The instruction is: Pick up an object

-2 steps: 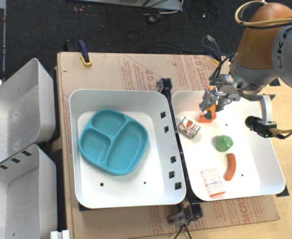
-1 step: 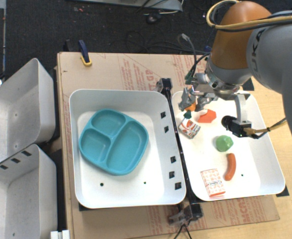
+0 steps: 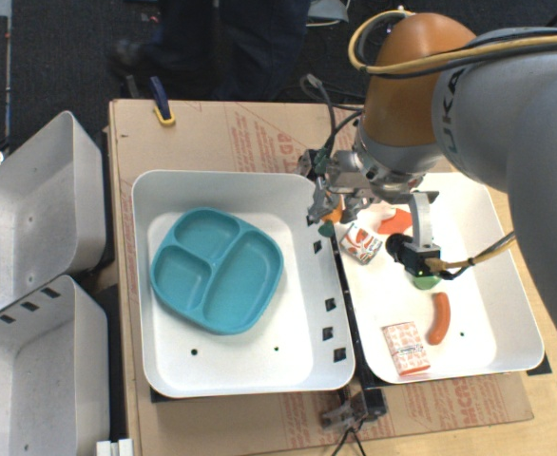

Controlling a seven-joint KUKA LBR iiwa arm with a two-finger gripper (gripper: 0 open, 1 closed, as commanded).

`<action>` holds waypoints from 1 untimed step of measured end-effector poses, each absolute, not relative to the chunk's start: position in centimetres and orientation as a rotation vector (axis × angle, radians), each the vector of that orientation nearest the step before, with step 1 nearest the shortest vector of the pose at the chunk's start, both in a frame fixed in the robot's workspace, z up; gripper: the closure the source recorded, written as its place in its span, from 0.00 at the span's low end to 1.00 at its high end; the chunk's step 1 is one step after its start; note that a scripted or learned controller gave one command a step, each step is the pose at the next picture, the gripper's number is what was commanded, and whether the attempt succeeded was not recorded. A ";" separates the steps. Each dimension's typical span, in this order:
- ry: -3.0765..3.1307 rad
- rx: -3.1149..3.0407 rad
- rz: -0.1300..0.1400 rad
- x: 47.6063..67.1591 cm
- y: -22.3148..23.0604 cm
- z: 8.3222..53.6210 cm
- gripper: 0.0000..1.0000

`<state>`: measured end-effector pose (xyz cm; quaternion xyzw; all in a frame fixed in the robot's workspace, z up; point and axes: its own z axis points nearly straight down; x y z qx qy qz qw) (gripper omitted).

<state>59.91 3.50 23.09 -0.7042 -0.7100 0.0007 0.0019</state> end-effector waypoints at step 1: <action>-2.228 -2.210 0.002 59.8 8.7 22.0 1.00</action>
